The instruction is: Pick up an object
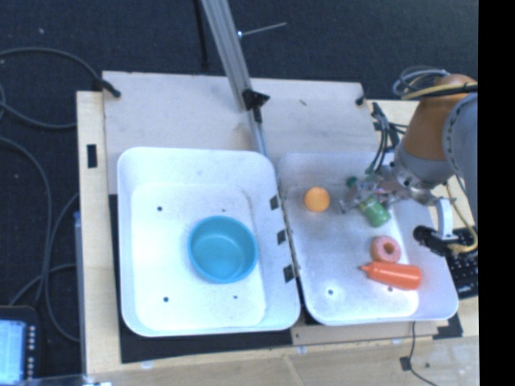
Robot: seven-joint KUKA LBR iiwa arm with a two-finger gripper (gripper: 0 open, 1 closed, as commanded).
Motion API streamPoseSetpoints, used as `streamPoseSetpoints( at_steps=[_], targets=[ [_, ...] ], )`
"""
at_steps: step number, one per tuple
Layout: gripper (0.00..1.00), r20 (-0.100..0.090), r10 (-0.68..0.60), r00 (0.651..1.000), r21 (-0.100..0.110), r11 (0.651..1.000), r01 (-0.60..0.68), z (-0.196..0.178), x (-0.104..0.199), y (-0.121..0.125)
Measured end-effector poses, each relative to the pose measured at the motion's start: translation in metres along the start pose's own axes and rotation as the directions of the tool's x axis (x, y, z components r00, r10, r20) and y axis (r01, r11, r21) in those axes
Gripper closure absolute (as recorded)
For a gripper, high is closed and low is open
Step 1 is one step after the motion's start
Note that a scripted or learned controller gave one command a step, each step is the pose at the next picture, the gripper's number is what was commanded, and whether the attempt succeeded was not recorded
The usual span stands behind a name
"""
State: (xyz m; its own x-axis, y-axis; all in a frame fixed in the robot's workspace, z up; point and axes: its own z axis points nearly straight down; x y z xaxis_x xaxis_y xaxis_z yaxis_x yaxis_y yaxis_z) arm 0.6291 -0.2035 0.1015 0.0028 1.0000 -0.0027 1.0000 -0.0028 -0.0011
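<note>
My gripper (364,196) is down in the right bin (338,296), near its upper right part. A small green object (375,212) lies right against the gripper's lower side, partly covered by it. An orange ball (317,199) rests to the gripper's left, a short gap away. Below the gripper lie a pink ring (387,249) and an orange carrot-shaped piece (394,275), close together. The arm's grey wrist and orange band (430,135) come in from the right.
The left bin (145,215) holds a blue bowl (223,249) near its middle. A slanted metal pole (233,55) crosses the bench's back towards the gap between the bins. Cables and a black part (438,240) hang by the right bin's right rim.
</note>
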Motion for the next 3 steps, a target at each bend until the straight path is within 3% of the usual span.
streamPoseSetpoints(
  at_steps=[1,3],
  targets=[
    [1.0,0.001,0.0,1.0,-0.006,1.0,0.0,-0.014,-0.001,0.002],
    [1.0,-0.002,-0.009,1.0,-0.009,1.0,0.009,-0.14,0.003,0.005]
  ],
)
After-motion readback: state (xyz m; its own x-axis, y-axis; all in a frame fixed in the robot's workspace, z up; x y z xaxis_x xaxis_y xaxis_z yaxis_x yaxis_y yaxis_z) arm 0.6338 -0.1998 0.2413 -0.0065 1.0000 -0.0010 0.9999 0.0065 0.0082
